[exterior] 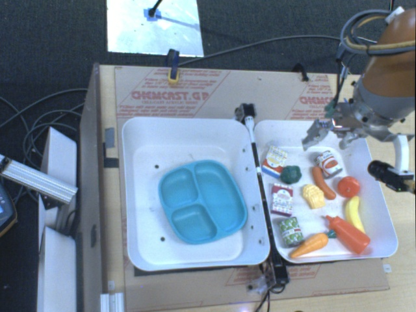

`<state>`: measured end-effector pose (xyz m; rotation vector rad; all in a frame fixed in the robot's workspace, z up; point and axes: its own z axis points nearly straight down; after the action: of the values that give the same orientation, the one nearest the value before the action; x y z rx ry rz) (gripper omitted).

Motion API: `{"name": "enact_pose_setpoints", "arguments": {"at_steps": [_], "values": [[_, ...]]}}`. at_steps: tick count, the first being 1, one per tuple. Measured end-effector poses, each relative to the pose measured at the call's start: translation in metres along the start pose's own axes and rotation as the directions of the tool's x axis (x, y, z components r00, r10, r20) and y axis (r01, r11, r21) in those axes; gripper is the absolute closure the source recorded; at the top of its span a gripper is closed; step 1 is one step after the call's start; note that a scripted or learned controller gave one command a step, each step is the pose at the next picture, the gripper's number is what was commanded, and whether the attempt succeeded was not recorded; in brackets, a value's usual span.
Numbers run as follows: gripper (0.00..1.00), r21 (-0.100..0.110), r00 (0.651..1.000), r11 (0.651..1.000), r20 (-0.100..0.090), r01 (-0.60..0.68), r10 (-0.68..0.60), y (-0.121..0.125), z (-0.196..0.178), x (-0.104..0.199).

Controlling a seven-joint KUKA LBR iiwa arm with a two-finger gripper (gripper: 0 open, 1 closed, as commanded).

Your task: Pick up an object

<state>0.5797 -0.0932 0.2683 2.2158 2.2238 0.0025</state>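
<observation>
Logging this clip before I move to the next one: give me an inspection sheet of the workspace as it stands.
Surface: cardboard-topped bench bearing two white bins, left bin and right bin.
Job's things: in the right bin, toy food: tomato, banana, corn, broccoli, two carrots, orange bottle, small cartons and cans.
Clutter: blue divided tray in the left bin.
Grippers: gripper above the right bin's far edge, nothing between its fingers.
Cables: black cable across the bench's far side; cables on the floor at left.
Surroundings: dark carpet, metal floor plate.
</observation>
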Motion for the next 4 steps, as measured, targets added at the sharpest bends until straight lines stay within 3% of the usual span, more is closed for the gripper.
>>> {"name": "enact_pose_setpoints", "arguments": {"at_steps": [1,2,3,4], "values": [[0.00,0.004,1.000,1.000,0.001,-0.003,0.003,0.020,0.132,-0.092],[0.00,0.002,1.000,1.000,0.000,0.001,-0.001,0.038,0.184,-0.094],[1.00,-0.004,1.000,1.000,0.002,0.003,-0.003,0.040,0.172,-0.094],[1.00,0.000,1.000,1.000,-0.001,0.000,0.000,-0.009,0.105,-0.060]]}}
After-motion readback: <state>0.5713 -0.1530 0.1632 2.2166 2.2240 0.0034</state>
